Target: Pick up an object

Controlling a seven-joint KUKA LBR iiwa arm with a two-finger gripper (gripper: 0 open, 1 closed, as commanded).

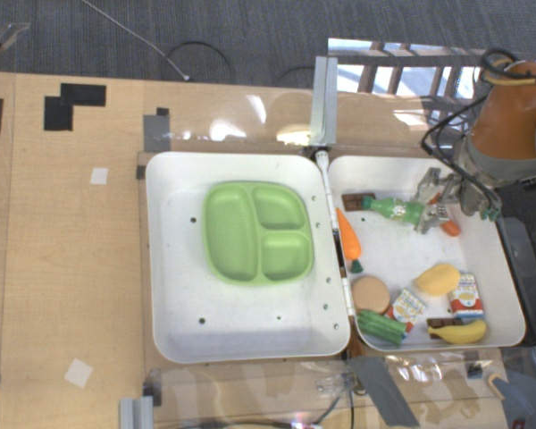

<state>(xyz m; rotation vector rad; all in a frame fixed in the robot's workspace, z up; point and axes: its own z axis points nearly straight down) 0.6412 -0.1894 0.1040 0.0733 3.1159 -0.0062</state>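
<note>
Starting at the left of the frame, you have a green divided plate (pixel 256 232) alone in the left bin (pixel 174 329). In the right bin (pixel 511 315) a carrot (pixel 347 232) lies by the dividing wall, and right of it, in the upper part, the green bottle (pixel 395 209) lies on its side with the gripper (pixel 435 206) at its right end. I judge the bottle light, rigid and slick, likely to roll, so take it across the body; whether the jaws are open or closed on it you cannot tell. Further right sit a lemon (pixel 438 279), a small carton (pixel 465 297) and a banana (pixel 458 332); no label is legible.
</note>
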